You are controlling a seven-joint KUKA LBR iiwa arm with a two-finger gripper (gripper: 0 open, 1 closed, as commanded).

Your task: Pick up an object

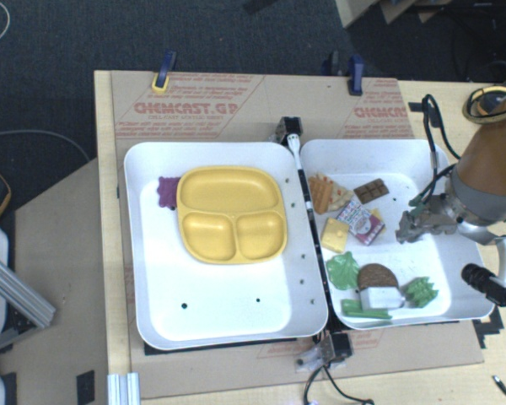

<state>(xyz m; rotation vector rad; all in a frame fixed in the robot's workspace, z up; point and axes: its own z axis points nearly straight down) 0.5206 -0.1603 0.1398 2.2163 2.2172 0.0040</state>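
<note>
Though small, brown chocolate bar [370, 191]

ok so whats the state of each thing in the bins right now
yellow divided plate: upright in left bin, compartments bare
purple piece: lying flat, partly tucked under the plate's left rim
gripper: inside right bin, right of the food pile, nothing seen in it
brown round piece: resting among the pile
waffle piece: lying flat
</note>
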